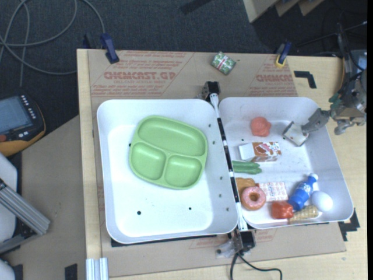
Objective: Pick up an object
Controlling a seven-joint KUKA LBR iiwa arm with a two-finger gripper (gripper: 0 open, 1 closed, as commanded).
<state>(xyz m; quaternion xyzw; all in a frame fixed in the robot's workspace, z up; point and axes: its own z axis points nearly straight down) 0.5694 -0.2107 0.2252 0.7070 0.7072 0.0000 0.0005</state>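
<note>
Objects are lying in the right bin [326, 156]: a red ball [260, 126] toward 12 o'clock, a donut [253, 198] toward 7. At 2 o'clock the end effector [296, 135] is hovering above the bin floor, grip state unreadable

Right bin: round red ball [260, 126] near top; red-white carton [260, 151] lying flat, green pea pod [246, 168] just below; pink-frosted donut [253, 198], blue bottle [302, 193], white egg [322, 201], waffle cone [304, 214] clustered at bottom.
</note>
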